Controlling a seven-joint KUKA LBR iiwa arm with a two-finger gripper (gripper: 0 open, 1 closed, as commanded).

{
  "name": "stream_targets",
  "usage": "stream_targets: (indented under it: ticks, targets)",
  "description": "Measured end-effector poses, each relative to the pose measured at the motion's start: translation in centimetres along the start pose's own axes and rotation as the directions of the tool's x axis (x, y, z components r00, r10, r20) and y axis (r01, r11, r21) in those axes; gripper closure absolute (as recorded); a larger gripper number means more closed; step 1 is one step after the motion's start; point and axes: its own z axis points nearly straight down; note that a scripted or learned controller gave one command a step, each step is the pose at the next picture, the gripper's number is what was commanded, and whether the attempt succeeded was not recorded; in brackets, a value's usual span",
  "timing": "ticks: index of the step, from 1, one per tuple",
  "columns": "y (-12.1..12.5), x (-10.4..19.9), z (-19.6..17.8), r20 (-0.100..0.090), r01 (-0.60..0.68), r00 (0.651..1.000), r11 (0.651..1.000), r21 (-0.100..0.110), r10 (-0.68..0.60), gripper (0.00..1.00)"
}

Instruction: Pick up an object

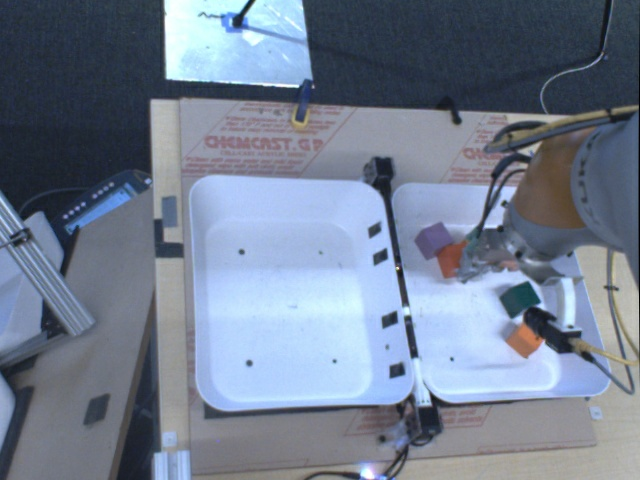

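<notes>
The right bin (480, 373) holds a purple block (433, 238), an orange-red block (450, 259) just below it, a dark green block (520, 298) and an orange block (523, 340) near the right wall. My gripper (474, 265) hangs low in this bin, right beside the orange-red block on its right side. The arm's grey body with its orange band (550, 183) comes in from the right above it.
The left bin (290, 368) lies beside the right one, with a black hinge strip (393, 288) between them. A cable with a yellow end (590, 350) lies over the right bin's edge. A shiny plate (238, 26) lies at the far side.
</notes>
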Motion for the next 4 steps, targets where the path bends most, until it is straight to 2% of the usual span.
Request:
stream_targets:
  ticks: [1,2,3,4]
  targets:
    - [-6.6,1.4,2.3,-0.004,-0.014,1.000,1.000,0.013,0.014,1.00]
    - [-1.9,-3.4,2.1,0.002,-0.014,1.000,1.000,0.001,0.014,1.00]
    - [-2.0,-3.2,1.1,0.000,-0.010,1.000,1.000,0.002,0.010,1.00]
    - [-2.8,-1.6,2.2,-0.002,-0.010,1.000,1.000,0.007,0.010,1.00]
